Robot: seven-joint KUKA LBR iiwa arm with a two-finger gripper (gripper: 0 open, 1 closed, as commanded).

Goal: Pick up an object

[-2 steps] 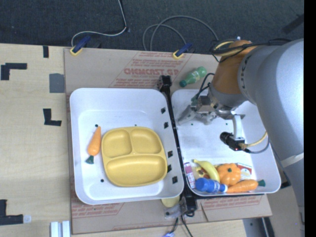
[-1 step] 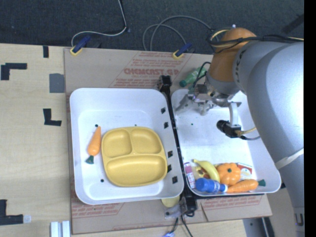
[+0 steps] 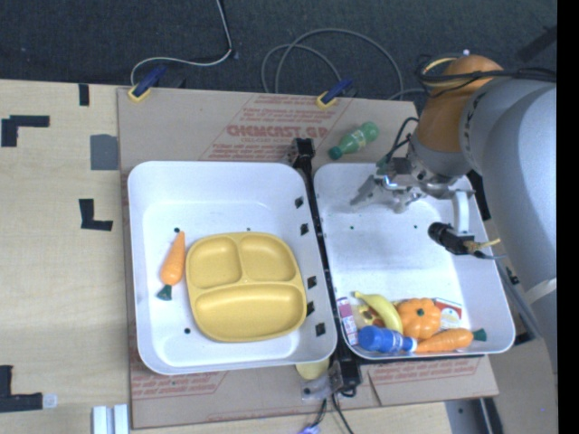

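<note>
Arm enters from the right of the frame; the gripper [image 3: 395,191] hangs over the upper part of the right bin [image 3: 398,247], near its back wall. Fingers [image 3: 365,193] look spread wide, nothing between them. Candidate objects sit bunched along the lower edge of the right bin: banana [image 3: 381,311], small orange pumpkin-like toy [image 3: 419,316], blue bottle [image 3: 384,340], carrot [image 3: 445,340], with a printed packet partly under them. The left bin [image 3: 145,242] holds a yellow divided plate [image 3: 244,286] and a second carrot [image 3: 173,260] lying just beside the plate's left edge. A green bottle [image 3: 354,139] lies on the cardboard outside the bins, at upper centre. Judgement: approach stage, no grasp yet. The cluster is well apart from the gripper, across bare white floor, so lateral travel down the frame looks unobstructed. For a clean pick, the banana at the cluster's upper edge seems the most exposed; descend with the fingers straddling its narrow width. Risks: pieces touch one another, so a finger may wedge between neighbours; the lower bin wall and central divider [image 3: 317,242] crowd the blue bottle and carrot.
</note>
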